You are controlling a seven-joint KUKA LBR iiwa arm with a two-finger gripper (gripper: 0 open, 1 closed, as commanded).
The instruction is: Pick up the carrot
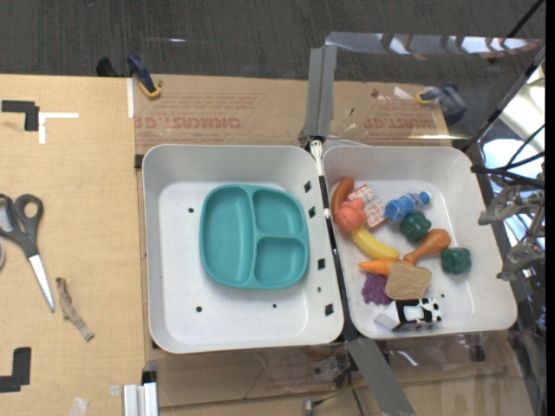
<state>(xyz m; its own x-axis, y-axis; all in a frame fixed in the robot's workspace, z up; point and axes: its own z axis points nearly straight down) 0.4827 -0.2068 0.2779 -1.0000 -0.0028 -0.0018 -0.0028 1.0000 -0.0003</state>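
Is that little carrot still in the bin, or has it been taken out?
In. The carrot lies flat in the right bin, between the banana and the slice of bread.

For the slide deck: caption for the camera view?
Teal divided plate in left bin; carrot among toy food in right bin.

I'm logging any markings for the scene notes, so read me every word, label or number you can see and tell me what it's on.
Red print on the cardboard sheet behind the bins: upside down and blurred, not reliably readable.
Red print on the second cardboard sheet: likewise upside down, too blurred.
Small red and white packet in the right bin: printing too small to read.
No other text visible.
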